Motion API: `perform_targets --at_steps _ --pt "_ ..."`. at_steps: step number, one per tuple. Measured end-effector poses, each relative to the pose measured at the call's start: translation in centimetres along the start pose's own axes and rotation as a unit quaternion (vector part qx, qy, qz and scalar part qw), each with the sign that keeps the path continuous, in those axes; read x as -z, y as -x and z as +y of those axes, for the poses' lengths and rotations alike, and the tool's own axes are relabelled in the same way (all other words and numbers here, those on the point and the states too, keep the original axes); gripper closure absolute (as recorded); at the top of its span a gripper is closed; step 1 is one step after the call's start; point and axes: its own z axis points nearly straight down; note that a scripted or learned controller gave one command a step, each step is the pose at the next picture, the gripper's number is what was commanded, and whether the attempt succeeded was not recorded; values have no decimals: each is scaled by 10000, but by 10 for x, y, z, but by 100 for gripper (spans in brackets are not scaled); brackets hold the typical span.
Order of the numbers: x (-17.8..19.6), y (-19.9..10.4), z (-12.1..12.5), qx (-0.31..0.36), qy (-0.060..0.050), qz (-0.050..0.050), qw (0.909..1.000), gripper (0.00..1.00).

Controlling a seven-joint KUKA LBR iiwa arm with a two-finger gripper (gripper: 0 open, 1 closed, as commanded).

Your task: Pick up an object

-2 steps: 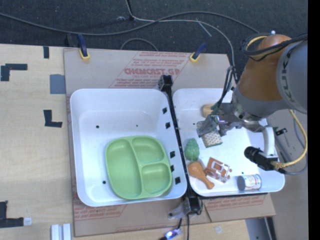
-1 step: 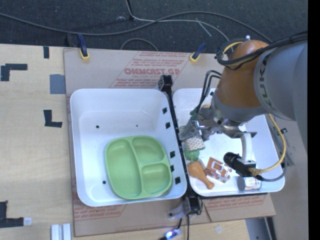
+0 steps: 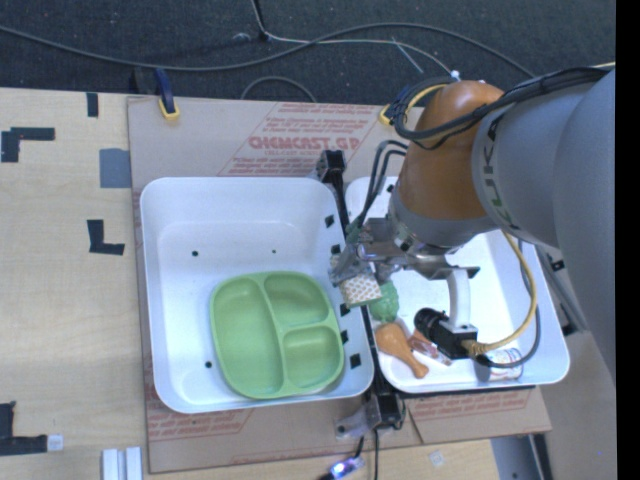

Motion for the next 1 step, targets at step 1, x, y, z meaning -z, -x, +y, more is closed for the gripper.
perform_targets --at_steps 1 --pt "6 -62 -3 14 1 0 10000 100"
